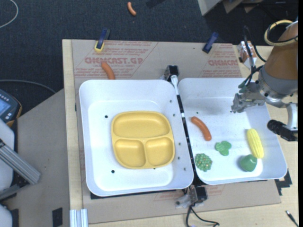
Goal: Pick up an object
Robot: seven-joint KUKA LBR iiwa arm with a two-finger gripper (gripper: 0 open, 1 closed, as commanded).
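Dark carpet surrounded the surface (142, 56), a cardboard-topped board on which two shallow white bins were set side by side. The left bin (94, 126) carried a yellow divided plate (142, 138). The right bin (222, 98) carried the loose food toys: a sausage (201, 128), a piece of broccoli (223, 147), a cluster of peas (203, 161), a corn cob (255, 143) and a green pepper (248, 163).

The arm was seen reaching in from the right, with the end effector (242, 101) low over the upper part of the right bin, above bare bin floor. Nothing was seen between its fingers, and whether they were set wide or narrow could not be told from this angle.

The task was judged to be at its start: no object had been lifted, and all five toys lay on the bin floor. The approach, the grasp and the lift all remained.

The sausage lay nearest, below and to the left of the end effector. Its long axis ran on a diagonal, from upper left to lower right. The corn cob, near the bin's right wall, lay almost up and down in the view, tilted slightly.
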